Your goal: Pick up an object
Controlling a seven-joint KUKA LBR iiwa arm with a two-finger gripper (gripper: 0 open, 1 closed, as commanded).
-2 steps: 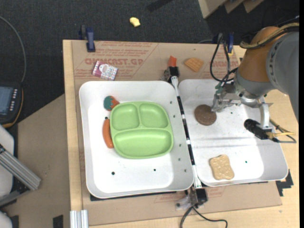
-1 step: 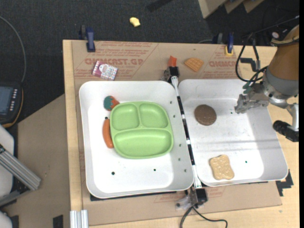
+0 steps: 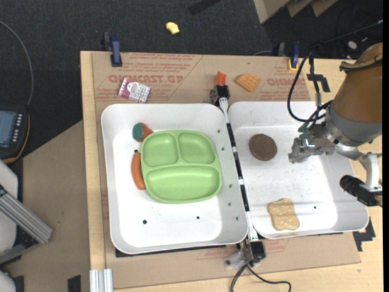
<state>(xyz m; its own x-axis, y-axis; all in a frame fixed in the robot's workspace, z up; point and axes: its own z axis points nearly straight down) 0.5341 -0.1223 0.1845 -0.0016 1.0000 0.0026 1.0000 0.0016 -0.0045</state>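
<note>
Here, round brown patty (image 3: 263, 146), flat.

A divided plate (image 3: 180, 166) sits in the left bin (image 3: 121, 218), a sausage (image 3: 138, 170) touching its left edge. The right bin (image 3: 340, 215) holds a patty (image 3: 263, 146) upper left and a cracker (image 3: 284, 214) lower centre.

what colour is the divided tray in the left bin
Light green, a divided tray with three compartments, seen clearly in the camera view.
</note>
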